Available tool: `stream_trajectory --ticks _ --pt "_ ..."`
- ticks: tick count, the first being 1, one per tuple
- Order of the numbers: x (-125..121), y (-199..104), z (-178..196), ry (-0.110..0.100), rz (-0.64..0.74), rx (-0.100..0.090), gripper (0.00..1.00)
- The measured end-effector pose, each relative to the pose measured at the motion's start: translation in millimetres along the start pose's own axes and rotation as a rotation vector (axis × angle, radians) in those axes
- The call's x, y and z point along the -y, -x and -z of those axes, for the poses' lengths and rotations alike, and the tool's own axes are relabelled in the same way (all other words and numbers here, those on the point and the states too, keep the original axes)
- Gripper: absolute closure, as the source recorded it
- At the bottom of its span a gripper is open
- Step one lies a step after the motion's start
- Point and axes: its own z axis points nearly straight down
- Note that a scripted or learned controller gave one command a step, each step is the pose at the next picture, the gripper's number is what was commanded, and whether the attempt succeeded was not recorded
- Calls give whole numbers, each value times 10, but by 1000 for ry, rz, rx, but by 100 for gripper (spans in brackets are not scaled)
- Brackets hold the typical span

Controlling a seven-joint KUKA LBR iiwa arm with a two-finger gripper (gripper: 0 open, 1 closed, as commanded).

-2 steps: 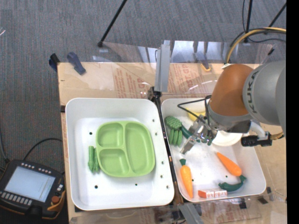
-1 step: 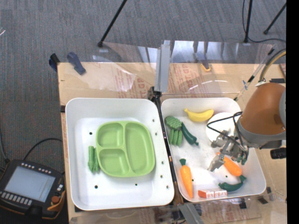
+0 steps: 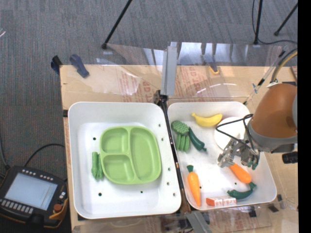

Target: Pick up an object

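Hand (image 3: 237,155) low in right bin (image 3: 214,204), just above the small carrot (image 3: 241,173); grip state cannot tell. Nothing lifted; pick not yet made, by the look. Close neighbours: green chilli (image 3: 241,193), larger carrot (image 3: 194,187), banana (image 3: 206,119). Green divided plate (image 3: 130,154) sits in left bin (image 3: 77,130).

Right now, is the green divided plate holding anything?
Empty. All three compartments of the green divided plate show bare green; the green bean bundle lies beside it in the left bin.

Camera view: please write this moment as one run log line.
arm: over right bin | gripper: above small carrot, nothing seen held | left bin: green plate | task: not yet done
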Motion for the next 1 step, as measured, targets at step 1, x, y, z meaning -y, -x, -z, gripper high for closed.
stream_trajectory --ticks 1 --pt "-22 -689 -112 -1 128 -5 100"
